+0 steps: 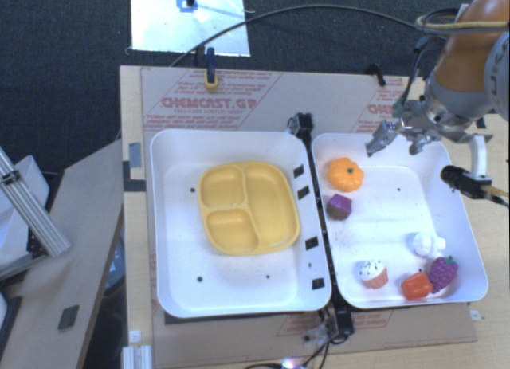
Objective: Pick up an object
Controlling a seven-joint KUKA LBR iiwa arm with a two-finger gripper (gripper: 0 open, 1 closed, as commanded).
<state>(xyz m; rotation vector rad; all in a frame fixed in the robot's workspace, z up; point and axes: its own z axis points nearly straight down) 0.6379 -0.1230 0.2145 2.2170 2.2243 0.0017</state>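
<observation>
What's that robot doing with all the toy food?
A robot arm is trying to pick up a toy. Its gripper hangs open over the far edge of the right bin, with nothing between its fingers. In that bin lie a toy pumpkin, a purple block, a cupcake, a white toy, a red pepper and some grapes. The left bin holds a yellow tray with three sections. The pumpkin is the nearest toy to the gripper.

Arm [470,49] cut off at right edge, small white object [427,242] too blurred to identify
</observation>
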